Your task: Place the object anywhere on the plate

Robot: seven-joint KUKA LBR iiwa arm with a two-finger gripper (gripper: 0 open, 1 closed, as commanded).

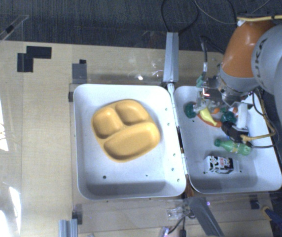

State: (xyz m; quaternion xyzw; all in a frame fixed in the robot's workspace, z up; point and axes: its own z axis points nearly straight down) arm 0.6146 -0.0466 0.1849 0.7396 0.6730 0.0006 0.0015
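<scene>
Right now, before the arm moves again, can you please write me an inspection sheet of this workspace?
Surface: wooden bench bearing a left bin and a right bin, side by side.
Job's things: yellow plate with three compartments in the left bin, nothing on it. Small toys in the right bin.
Clutter: green bottle, black-and-white item, a cluster of green, yellow and orange toys under the gripper.
Gripper: gripper low over the cluster at the right bin's far end; a hold cannot be judged.
Cables: black cables looping on the floor behind the bench; a cable near the arm.
Surroundings: dark carpet, black tape marks on the bench.
</scene>
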